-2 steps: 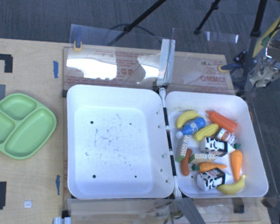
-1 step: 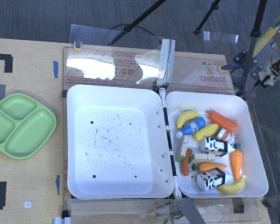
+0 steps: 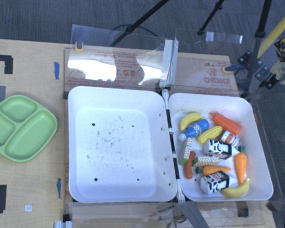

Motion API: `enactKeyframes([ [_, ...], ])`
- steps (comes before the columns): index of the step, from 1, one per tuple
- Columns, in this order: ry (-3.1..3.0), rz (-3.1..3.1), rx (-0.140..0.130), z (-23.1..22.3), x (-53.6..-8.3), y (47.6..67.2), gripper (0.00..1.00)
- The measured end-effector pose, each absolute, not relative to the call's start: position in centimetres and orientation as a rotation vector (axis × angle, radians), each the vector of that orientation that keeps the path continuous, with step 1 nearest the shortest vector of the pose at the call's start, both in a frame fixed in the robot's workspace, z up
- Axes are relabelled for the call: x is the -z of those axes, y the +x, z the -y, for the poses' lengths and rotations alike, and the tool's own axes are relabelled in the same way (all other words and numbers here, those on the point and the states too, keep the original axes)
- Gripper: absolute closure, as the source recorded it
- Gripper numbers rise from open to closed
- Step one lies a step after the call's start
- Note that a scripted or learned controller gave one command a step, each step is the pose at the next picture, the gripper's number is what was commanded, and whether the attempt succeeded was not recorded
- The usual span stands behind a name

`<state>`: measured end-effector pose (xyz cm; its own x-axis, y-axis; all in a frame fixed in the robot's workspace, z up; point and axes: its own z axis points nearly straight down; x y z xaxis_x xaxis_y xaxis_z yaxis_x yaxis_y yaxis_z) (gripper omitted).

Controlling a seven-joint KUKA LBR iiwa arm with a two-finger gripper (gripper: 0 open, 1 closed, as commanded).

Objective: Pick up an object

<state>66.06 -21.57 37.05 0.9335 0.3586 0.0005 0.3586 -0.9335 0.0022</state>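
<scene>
Under orange carrot (image 3: 216,170), half-hidden cow-patterned toy (image 3: 214,182).

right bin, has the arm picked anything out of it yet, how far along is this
Nothing looks done: the toys, such as the orange carrot and blue bottle, all lie piled in the right bin. Nothing is in hand either. The whole pick is left: come down on one toy, close, lift.

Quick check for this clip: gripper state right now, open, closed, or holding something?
Gripper: cannot be told from the camera view; none of the toys in the right bin is seen lifted.
</scene>
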Motion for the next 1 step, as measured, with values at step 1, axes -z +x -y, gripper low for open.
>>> enactKeyframes([
  [1, 3.087, -0.574, -0.001, 21.51, -37.04, 66.07, 0.00],
])
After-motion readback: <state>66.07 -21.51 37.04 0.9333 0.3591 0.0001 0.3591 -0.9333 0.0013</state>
